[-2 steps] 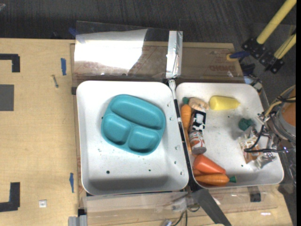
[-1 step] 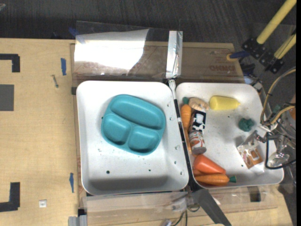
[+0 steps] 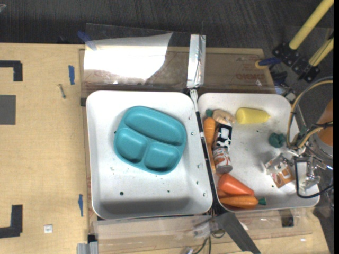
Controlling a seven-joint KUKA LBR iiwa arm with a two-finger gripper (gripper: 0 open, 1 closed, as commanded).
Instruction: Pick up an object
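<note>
The right bin (image 3: 249,160) holds several small items. A yellow block (image 3: 252,115) lies at the back, with a beige piece (image 3: 222,114) to its left. Along the left wall are an orange carrot (image 3: 210,131) and a small bottle (image 3: 222,148) with a black-and-white label. Two more orange carrots (image 3: 237,191) lie at the front. A small teal lump (image 3: 276,139) sits near the right wall. My gripper (image 3: 294,173) is low in the bin's front right corner, beside a small orange-brown piece (image 3: 282,177). Whether it touches that piece is unclear.
The left bin (image 3: 106,184) bears a teal divided plate (image 3: 150,138). A clear plastic sheet (image 3: 132,60) and a cardboard panel lie behind the bins. Cables (image 3: 296,126) loop by the right bin's right wall. Yellow poles (image 3: 315,15) stand at the back right.
</note>
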